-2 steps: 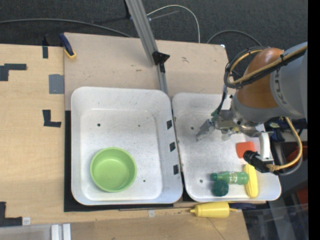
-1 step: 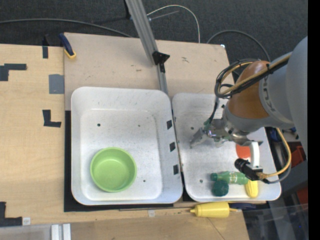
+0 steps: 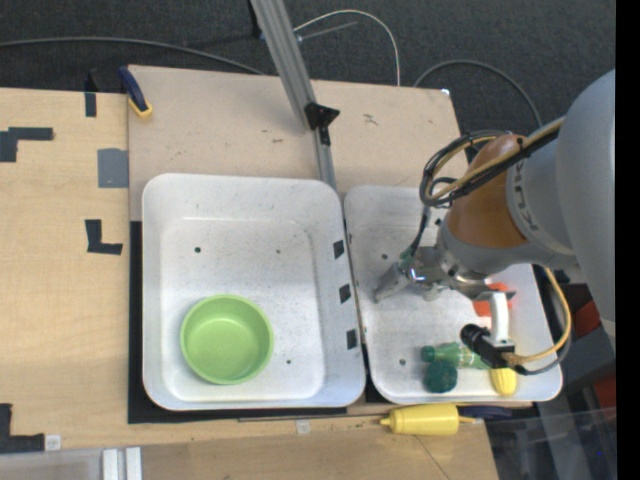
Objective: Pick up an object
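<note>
Right of centre, over the right bin (image 3: 385, 218), the gripper (image 3: 392, 284) hangs with fingers seemingly apart, gripping nothing. Nearest pickable thing, a green toy (image 3: 441, 364), lies below and right of it, toward the frame's bottom edge, long axis roughly horizontal.

Green bowl (image 3: 227, 339) — left bin (image 3: 170, 204)
</note>
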Tool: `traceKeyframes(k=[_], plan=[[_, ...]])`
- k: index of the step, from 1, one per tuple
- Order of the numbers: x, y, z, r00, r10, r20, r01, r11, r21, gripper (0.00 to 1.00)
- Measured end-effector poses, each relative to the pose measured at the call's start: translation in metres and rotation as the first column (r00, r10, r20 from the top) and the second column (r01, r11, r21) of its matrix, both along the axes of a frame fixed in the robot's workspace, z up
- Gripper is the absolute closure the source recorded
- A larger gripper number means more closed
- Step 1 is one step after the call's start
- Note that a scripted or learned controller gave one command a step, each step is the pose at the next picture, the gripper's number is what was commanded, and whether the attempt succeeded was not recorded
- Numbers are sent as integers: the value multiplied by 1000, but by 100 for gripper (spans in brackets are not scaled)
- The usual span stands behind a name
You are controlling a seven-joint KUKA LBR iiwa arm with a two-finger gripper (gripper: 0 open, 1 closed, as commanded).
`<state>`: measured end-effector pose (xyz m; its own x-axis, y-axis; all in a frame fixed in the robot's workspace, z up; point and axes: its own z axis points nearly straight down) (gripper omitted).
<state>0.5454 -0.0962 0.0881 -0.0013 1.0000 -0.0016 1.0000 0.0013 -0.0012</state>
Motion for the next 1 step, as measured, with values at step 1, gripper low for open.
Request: traceKeyframes(k=[1], plan=[[0, 1, 11, 1000, 1, -1, -1, 1000, 2, 100]])
